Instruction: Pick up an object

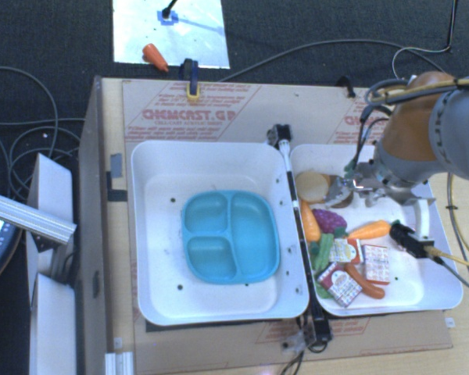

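Observation:
My gripper [342, 192] is low in the right bin [442, 287], near its back left part. It sits just right of a tan bun [312, 184] and above a purple toy vegetable [329, 220]. An orange carrot [370, 230] lies a little right of the purple piece, and a second orange piece [309, 222] lies along the bin's left wall. Further forward are a green vegetable [324, 251], a red sausage [366, 282] and small printed packets [376, 262]. The arm hides the bin's back right.
The left bin [152, 209] holds a blue divided plate [229, 236]. A black divider clamp [280, 136] sits between the bins at the back. A yellow-black clamp [191, 78] stands on the cardboard behind, and a small orange object [154, 55] lies on a white sheet [195, 10].

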Tool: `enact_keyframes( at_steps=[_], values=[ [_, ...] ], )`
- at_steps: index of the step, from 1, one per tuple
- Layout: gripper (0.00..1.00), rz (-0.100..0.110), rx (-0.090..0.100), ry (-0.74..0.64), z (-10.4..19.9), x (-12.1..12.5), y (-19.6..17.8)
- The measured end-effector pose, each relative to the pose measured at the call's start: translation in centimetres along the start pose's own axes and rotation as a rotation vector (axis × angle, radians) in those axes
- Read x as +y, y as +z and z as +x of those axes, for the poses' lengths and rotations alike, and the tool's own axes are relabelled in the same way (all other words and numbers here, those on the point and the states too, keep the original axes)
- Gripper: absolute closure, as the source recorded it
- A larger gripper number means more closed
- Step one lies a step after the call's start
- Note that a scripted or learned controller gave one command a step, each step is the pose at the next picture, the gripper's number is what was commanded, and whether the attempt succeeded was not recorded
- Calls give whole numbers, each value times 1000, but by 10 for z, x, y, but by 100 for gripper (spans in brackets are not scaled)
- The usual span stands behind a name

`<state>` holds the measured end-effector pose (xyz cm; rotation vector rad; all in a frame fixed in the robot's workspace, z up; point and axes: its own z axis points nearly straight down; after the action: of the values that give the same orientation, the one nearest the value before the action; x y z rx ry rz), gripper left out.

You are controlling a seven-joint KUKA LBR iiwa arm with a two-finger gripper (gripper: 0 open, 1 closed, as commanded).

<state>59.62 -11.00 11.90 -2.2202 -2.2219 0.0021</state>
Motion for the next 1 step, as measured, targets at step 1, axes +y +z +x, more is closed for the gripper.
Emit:
enact_keyframes(
  at_steps=[1],
  values=[
    [0, -7, 1, -3, 2, 38, 31]
  ],
)
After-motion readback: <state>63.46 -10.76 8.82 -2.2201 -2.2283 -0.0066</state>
